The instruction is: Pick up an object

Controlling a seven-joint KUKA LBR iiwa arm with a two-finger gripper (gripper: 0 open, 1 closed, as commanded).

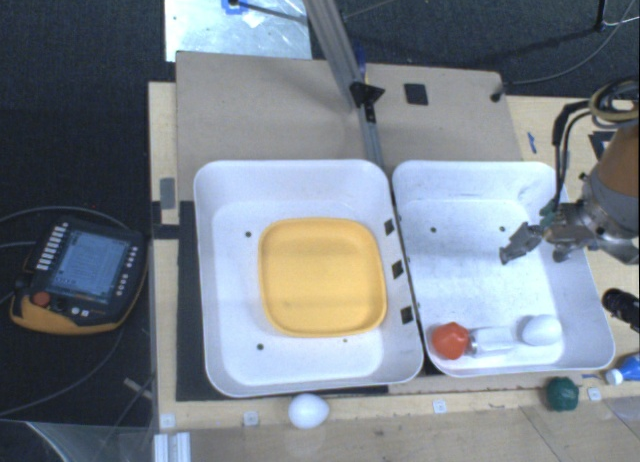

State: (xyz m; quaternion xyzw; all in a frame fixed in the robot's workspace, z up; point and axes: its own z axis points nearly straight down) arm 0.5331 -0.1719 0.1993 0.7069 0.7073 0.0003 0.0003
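Over the right bin [480,190] the arm's gripper [520,246] hangs with fingers spread, nothing between them, so no pick yet. Candidates sit along the near wall: white egg [541,330], orange ball [449,340], both untouched.

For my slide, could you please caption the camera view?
End effector above the right bin, its orange ball and white egg along the near wall; yellow plate left.

Two white bins [215,250] [585,345]; one yellow plate [323,275]; one red ball [450,340]; two white eggs [541,330] [308,410]; one green ball [561,393].
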